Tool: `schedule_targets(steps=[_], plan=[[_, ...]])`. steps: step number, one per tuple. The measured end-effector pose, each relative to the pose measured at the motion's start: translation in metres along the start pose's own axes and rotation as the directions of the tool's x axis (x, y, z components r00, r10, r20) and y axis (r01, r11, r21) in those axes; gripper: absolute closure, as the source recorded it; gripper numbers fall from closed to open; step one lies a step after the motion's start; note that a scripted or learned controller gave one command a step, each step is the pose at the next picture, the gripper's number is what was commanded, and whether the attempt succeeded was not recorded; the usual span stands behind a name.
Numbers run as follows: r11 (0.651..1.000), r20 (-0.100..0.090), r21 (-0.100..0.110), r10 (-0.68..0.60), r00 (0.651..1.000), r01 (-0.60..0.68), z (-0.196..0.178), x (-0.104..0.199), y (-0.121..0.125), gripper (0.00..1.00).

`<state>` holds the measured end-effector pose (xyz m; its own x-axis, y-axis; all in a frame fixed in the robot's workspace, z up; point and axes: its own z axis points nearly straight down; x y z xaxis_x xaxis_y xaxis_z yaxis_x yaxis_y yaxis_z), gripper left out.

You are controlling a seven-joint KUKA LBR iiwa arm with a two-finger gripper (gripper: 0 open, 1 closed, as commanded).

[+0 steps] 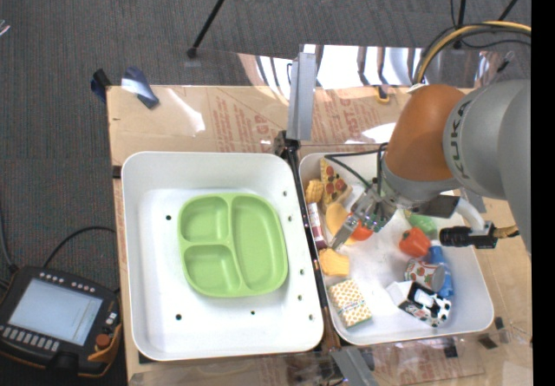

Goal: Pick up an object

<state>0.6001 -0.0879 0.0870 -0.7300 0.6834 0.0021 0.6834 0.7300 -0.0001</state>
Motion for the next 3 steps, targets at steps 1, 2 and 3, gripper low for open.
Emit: schedule_targets(steps=[1,2,3], plan=[[0.996,0.002,0.0,0.09,0.996,-0.09,-0.001,0.06,-0.108,0.0],[0.961,-0.001,0.002,0.275,0.961,-0.275,0.001,0.069,-0.062,0.0],[0.957,0.0,0.001,0.291,0.957,-0.291,0.0,0.033,-0.038,0.0]])
